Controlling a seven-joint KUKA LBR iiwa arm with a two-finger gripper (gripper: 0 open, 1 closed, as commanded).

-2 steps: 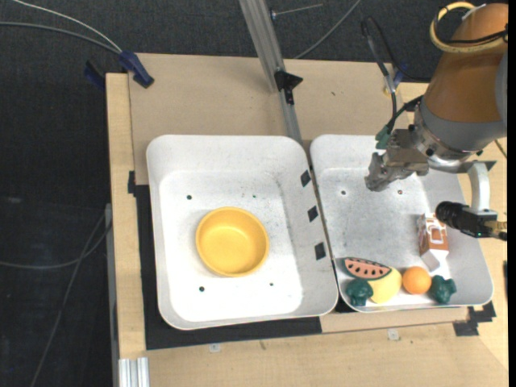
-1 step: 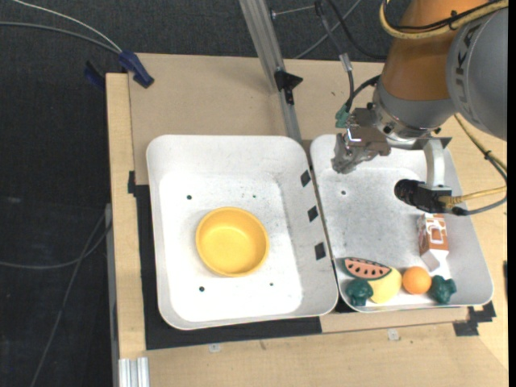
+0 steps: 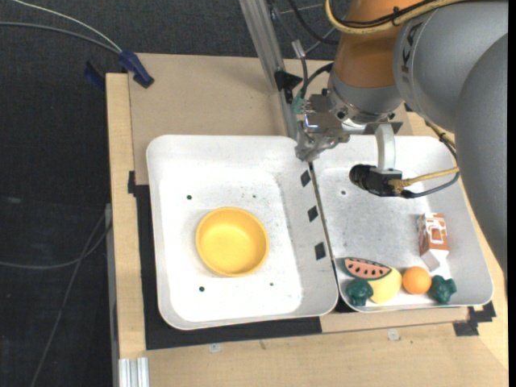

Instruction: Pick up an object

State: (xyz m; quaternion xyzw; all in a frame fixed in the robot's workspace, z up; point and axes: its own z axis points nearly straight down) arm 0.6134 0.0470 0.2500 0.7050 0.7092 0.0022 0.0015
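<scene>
My gripper point(image 3: 310, 146) hangs over the far end of the ridge where the two bins meet, high above the objects. In the left bin point(image 3: 169, 176) lies a yellow bowl point(image 3: 232, 240), near its middle. The right bin point(image 3: 476, 285) holds its things along the near edge: a watermelon slice point(image 3: 369, 268), a yellow fruit point(image 3: 387, 286), a green broccoli piece point(image 3: 359, 292), an orange point(image 3: 416, 280) and a dark green piece point(image 3: 442, 289). An orange-and-white box point(image 3: 433, 234) stands near the right wall. Nothing is seen in the gripper.
The grey arm with its orange band point(image 3: 379, 31) covers the far right of the scene. A slanted metal post point(image 3: 262, 31) rises behind the bins. A blue clip point(image 3: 133, 69) lies on the bench's far left corner.
</scene>
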